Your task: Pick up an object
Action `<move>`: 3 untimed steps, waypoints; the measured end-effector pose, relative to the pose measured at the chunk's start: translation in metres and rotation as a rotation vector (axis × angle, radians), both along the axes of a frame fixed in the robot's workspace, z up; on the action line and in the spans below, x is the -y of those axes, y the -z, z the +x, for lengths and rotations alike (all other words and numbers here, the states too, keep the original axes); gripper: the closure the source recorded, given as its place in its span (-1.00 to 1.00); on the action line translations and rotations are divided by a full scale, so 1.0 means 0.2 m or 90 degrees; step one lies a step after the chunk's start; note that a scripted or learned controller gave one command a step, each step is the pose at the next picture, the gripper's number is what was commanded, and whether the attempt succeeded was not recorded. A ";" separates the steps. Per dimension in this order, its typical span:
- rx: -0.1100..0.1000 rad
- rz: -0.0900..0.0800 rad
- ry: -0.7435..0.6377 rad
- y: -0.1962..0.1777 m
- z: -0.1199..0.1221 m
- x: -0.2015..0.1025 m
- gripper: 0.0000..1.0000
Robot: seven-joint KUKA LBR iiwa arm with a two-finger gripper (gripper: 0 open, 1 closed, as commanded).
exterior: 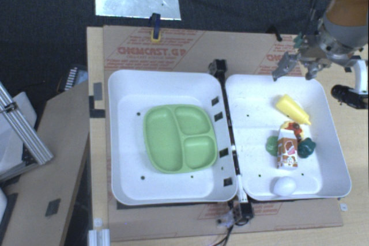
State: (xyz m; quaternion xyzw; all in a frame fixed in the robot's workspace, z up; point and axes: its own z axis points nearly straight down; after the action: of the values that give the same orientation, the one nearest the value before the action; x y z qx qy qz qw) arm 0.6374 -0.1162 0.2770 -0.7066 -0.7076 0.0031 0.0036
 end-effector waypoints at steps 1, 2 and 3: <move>0.007 -0.001 -0.001 -0.03 0.01 0.00 -1.00; 0.005 -0.001 0.000 0.22 0.05 0.02 -1.00; 0.006 -0.001 0.000 0.43 0.08 0.02 -1.00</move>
State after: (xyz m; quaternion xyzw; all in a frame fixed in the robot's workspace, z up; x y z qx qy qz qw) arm 0.6538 -0.1202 0.1905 -0.7067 -0.7075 0.0004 0.0000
